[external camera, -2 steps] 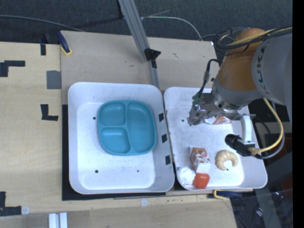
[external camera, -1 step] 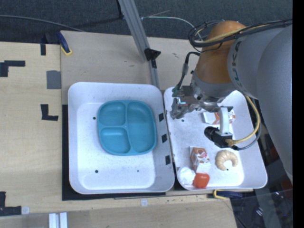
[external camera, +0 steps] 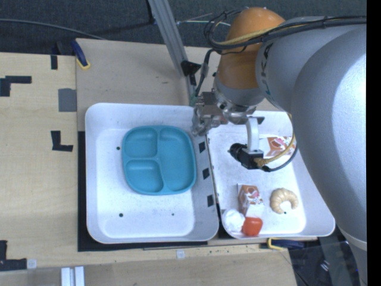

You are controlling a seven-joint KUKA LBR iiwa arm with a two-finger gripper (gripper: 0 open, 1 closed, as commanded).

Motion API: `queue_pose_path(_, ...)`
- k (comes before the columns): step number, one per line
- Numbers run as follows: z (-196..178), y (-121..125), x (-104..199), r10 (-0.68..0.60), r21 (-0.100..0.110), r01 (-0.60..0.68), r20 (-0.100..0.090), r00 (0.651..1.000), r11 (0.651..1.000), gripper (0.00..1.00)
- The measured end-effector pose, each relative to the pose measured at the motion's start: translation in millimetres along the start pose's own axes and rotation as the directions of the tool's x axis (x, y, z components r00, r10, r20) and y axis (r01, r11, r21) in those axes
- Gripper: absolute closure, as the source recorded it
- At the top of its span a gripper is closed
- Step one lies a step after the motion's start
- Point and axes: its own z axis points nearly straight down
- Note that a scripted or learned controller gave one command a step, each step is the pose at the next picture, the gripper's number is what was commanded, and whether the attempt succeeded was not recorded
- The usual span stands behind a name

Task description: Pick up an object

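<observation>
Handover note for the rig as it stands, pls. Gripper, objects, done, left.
Gripper: over the divider between the bins, at their far end; nothing seen in it.
Left bin: blue divided plate.
Right bin: croissant, small brown packet, red piece, white piece, a wrapper partly behind the arm.
Done: no pick visible.
Left: grasp and lift one object.

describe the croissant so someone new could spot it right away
Look at the right-hand white bin, the one under the arm. Near its front edge sits a small cluster of items; the croissant is the rightmost. It is the curled, golden-tan pastry, beside a boxy brown packet and a red piece.
</observation>
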Motion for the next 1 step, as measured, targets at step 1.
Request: queue_pose_path(1, 2.5, 13.8, 45.1, 0.002, 0.001, -0.002, 0.001, 1.000, 1.000, 1.00)
